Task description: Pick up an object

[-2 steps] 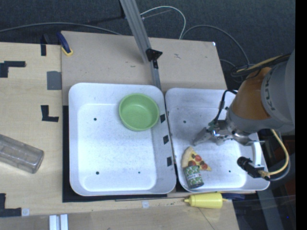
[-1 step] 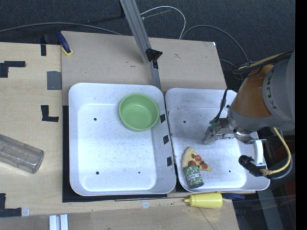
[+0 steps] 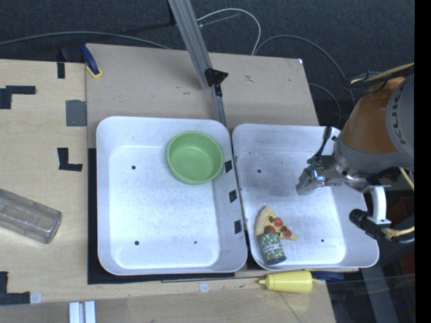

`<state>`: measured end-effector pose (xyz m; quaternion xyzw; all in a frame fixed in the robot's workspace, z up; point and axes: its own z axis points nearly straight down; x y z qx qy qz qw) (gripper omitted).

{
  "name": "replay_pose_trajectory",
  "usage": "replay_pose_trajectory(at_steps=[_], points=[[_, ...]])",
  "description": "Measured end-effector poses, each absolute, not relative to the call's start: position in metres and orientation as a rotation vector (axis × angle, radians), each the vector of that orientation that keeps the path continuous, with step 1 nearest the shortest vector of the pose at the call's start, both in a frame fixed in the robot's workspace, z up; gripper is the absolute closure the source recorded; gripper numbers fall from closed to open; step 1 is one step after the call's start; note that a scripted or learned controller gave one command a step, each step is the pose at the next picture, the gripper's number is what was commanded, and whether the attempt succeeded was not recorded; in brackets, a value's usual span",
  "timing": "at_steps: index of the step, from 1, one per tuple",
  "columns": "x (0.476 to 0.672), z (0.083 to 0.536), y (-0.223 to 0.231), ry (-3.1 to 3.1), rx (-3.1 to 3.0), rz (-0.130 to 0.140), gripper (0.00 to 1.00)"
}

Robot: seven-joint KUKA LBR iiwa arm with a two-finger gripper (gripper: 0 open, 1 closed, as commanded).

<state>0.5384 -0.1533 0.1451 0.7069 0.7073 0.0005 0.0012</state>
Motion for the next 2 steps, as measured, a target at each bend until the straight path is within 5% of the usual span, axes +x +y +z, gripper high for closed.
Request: replay_pose_trajectory(at_steps=[2], points=[[0.532,0.241,-0.149,2.221,2.217,0.002,1.00]])
